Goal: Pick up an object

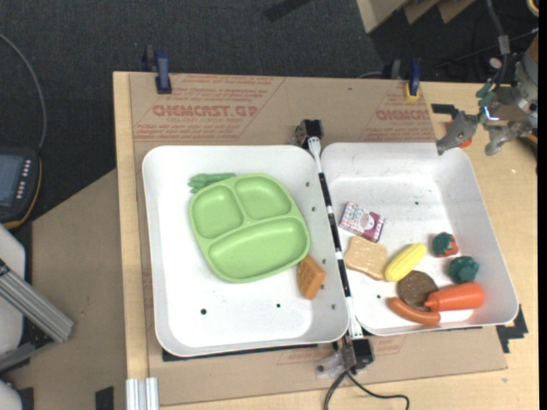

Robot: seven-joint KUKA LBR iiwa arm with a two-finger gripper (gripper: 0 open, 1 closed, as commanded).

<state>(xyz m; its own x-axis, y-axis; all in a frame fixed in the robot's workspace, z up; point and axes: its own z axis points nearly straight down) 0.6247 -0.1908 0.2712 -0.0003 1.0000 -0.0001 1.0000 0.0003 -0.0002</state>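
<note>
The right bin [402, 162] holds several toy foods. A pink packet [361, 221] lies near the bin's left side, with a slice of toast [366, 259] and a yellow corn cob [404, 261] just below it. Toward the front right sit a brown patty [416, 287], a sausage [416, 312], an orange carrot [455, 297], a small red-and-green fruit [443, 244] and a dark green piece [464, 268]. My gripper [473, 137] hangs open above the bin's far right corner, apart from all of them, with nothing between its fingers.
In the left bin [171, 254] lie a green divided plate [248, 226], a green pod [209, 180] at the plate's far edge, and an orange-brown block [311, 277] near the divider. Blue clamps [159, 67] hold the board at the back.
</note>
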